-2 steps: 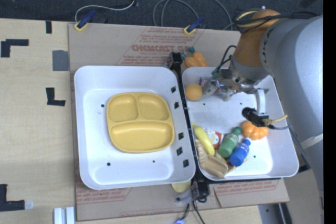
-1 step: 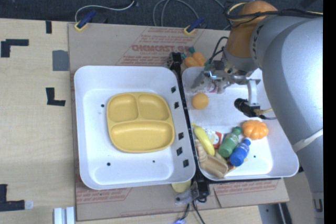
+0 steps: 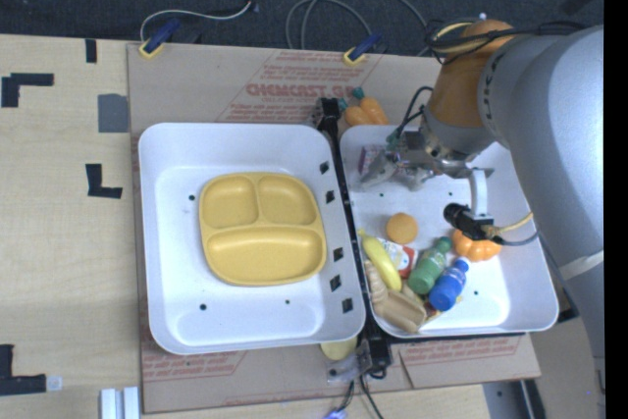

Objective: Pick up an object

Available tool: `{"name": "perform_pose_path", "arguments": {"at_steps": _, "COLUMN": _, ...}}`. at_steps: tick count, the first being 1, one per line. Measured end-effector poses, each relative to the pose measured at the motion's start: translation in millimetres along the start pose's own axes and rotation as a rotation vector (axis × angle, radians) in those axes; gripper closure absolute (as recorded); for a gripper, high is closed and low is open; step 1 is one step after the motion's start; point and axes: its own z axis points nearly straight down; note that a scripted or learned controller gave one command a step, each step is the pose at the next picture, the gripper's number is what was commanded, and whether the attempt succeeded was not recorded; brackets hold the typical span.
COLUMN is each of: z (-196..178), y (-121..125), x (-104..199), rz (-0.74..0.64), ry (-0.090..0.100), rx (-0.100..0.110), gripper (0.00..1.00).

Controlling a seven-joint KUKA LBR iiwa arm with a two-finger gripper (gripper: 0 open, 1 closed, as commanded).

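My gripper [image 3: 381, 166] hangs low over the far left part of the right bin [image 3: 520, 309], close to the divider between the bins. The grey arm with its orange band [image 3: 461, 83] reaches in from the right. Loose objects lie nearer the front of that bin: an orange ball [image 3: 400, 228], a yellow banana [image 3: 380, 262], a green bottle [image 3: 428, 270], a blue bottle [image 3: 448, 287], a small orange pumpkin-like toy [image 3: 479, 246] and a tan bread-like piece [image 3: 399, 308]. The gripper is behind and apart from the orange ball. Nothing shows clearly in its grasp.
The left bin [image 3: 162, 211] holds a yellow divided plate [image 3: 262, 228]. Black clips [image 3: 329, 118] join the bins along the middle wall. A small orange and green item [image 3: 363, 108] sits just behind the right bin. Cables run across the cardboard at the back.
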Motion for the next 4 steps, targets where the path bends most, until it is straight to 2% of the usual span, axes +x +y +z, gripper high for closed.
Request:
{"name": "perform_pose_path", "arguments": {"at_steps": 1, "z": -17.9, "y": 29.7, "x": -1.4, "rz": -0.002, "ry": 0.002, "rx": 0.001, "gripper": 0.0}}
{"name": "perform_pose_path", "arguments": {"at_steps": 2, "z": 2.5, "y": 28.1, "x": 11.1, "rz": -0.001, "ry": 0.0, "rx": 0.004, "gripper": 0.0}}
{"name": "perform_pose_path", "arguments": {"at_steps": 4, "z": 0.2, "y": 29.2, "x": -39.9, "rz": 0.001, "ry": 0.0, "rx": 0.0, "gripper": 0.0}}
